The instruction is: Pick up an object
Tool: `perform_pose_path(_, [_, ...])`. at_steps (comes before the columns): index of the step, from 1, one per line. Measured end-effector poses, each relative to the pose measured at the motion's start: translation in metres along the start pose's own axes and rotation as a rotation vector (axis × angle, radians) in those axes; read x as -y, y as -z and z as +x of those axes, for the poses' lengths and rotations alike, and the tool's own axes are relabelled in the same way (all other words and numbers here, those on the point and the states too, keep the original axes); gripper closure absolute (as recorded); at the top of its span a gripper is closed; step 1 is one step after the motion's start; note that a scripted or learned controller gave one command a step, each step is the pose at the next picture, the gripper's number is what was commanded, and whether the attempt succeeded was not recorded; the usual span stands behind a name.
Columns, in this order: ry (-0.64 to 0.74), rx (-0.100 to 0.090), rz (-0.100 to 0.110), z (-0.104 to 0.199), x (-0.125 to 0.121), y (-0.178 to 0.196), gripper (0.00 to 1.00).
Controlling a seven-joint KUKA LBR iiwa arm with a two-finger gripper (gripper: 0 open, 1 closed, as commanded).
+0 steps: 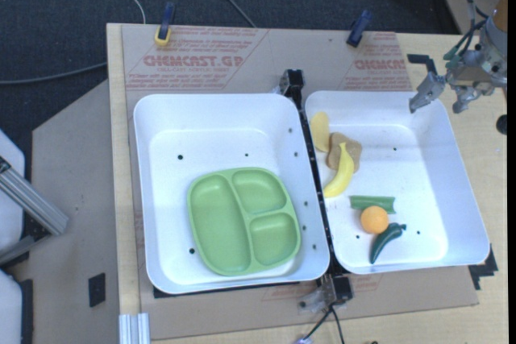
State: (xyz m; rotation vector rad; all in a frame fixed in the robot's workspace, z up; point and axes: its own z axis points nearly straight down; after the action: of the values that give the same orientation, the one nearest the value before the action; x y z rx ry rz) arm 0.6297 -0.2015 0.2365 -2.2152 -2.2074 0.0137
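With the gripper [442, 97] hovering spread and empty over the right bin [451, 173]'s far right corner, you are lining up a pick, so target the orange ball [373, 219], lying well forward and left of it, descending vertically.

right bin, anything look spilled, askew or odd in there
Nothing stands out. The banana, orange ball and green pepper lie loose but inside the right bin, none over its rim.

Pale green tray [242, 220] in a white bin [153, 173]; yellow banana [342, 173], orange ball [374, 219], dark green pepper [385, 242] beside it.
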Motion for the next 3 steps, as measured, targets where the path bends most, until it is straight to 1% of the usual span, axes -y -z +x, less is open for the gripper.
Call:
perform_pose_path(1, [0.004, 0.003, -0.014, 0.001, -0.003, 0.009, 0.0])
perform_pose_path(2, [0.002, 0.002, -0.009, -0.008, 0.004, -0.044, 0.0])
perform_pose_path(3, [0.003, 0.001, -0.007, -0.008, 0.011, -0.106, 0.0])
